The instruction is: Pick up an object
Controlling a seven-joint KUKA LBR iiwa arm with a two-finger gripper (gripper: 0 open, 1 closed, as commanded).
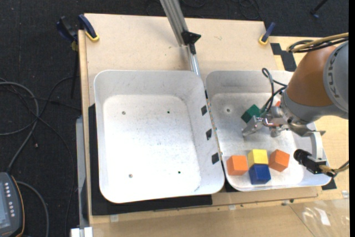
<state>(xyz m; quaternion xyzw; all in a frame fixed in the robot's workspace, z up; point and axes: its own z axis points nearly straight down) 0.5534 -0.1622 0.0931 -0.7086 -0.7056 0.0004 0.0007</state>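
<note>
In the right bin (233,89), a green block (251,113) lies near the middle. My gripper (254,122) reaches in from the right and sits right against the block's lower side; whether it has hold of the block cannot be made out. Along the bin's front edge stand an orange cube (238,164), a yellow cube (258,156), a blue cube (259,174) and a second orange cube (279,160), all below the gripper and apart from it.
The left bin (111,86) sits beside the right one, their rims meeting at the middle. A metal pole (169,0) slants over the bench's back. The arm's orange band (313,77) hangs over the right bin's far right side.
</note>
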